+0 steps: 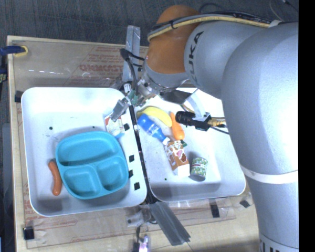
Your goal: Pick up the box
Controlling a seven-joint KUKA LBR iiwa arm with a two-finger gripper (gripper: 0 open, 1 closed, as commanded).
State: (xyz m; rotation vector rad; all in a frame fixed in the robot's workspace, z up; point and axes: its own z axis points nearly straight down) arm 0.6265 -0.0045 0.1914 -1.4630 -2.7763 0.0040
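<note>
The gripper (pixel 117 114), jaws clamped on a small box (pixel 113 125) at frame centre, should lift straight, clearing the blue tray (pixel 89 164).

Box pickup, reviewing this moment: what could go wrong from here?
The pincer sits over the left bin, near a small red-and-white item, while the box stands in the right bin; it may grab the wrong thing. The box is crowded by a can, a blue bottle and a carrot, which could get nudged.
</note>
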